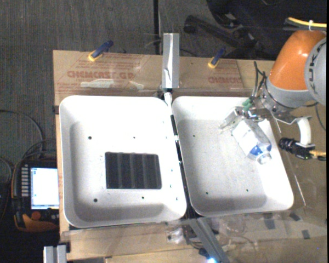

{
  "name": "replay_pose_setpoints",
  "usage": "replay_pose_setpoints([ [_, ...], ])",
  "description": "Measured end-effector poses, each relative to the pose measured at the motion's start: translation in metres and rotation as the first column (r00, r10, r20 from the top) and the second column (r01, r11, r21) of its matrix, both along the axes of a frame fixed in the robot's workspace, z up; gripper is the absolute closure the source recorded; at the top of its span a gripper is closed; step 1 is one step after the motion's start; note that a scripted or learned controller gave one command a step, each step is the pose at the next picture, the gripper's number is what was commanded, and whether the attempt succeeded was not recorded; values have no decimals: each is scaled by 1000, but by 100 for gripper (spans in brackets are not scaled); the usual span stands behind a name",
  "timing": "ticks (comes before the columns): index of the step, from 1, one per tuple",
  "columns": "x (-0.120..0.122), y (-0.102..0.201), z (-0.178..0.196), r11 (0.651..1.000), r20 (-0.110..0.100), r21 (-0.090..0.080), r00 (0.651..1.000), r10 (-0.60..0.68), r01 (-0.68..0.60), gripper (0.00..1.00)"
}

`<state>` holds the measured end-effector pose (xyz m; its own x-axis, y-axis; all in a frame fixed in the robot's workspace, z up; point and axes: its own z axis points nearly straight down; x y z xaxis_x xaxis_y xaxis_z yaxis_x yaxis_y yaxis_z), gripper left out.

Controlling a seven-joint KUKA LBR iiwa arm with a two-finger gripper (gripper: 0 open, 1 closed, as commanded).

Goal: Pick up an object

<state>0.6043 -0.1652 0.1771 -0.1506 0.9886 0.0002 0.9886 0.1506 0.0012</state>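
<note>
Camera view: end effector [247,113] over bottle [252,139] in right bin [208,163], grip state unclear; best squared across body before lifting.

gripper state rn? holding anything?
Gripper: in the right white bin, at the upper end of a clear plastic bottle with blue cap; open, shut or holding cannot be told.

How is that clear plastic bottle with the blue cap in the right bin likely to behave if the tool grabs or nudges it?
The clear plastic bottle with the blue cap lies on its side in the right white bin, so a nudge would probably roll it. It looks see-through and mostly empty, so likely light. Its smooth, thin wall may flex or slip under the tool.
</note>
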Motion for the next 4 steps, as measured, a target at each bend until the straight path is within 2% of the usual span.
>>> replay_pose_setpoints([
  [1, 18, 69, 97, 978, -2, -2, 978, -207, 207, 100],
  [2, 38, 29, -83, 997, -1, -2, 997, -73, 73, 100],
  [3, 64, 88, 7, 995, -1, -3, 995, 101, -101, 100],
  [4, 64, 115, 166, 990, -1, -2, 990, 139, -139, 100],
])
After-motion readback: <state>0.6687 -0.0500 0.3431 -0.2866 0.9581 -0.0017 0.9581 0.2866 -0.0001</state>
